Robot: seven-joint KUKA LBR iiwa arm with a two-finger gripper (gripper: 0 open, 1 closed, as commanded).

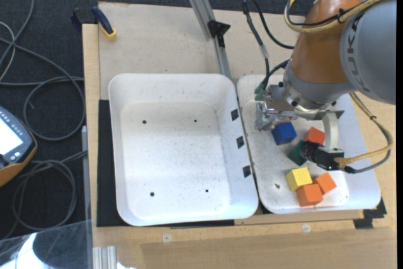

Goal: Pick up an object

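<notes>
My gripper (267, 116) hangs low over the right bin (272, 195), near its upper left part, under the grey and orange arm. A blue block (284, 133) lies just to the right of and below the gripper, very close to it; whether they touch I cannot tell. Right of it is a red-orange block (314, 135), and a dark green block (297, 154) sits below the blue one. Toward the bin's front lie a yellow block (298, 177) and two orange blocks (325, 183) (309, 195), packed together.
The left bin (119, 94) stands beside the right one, with black clips along their shared wall. A slanted metal post (200, 3) rises behind the bins. A blue and yellow tool (104, 21) lies at the bench's far left corner.
</notes>
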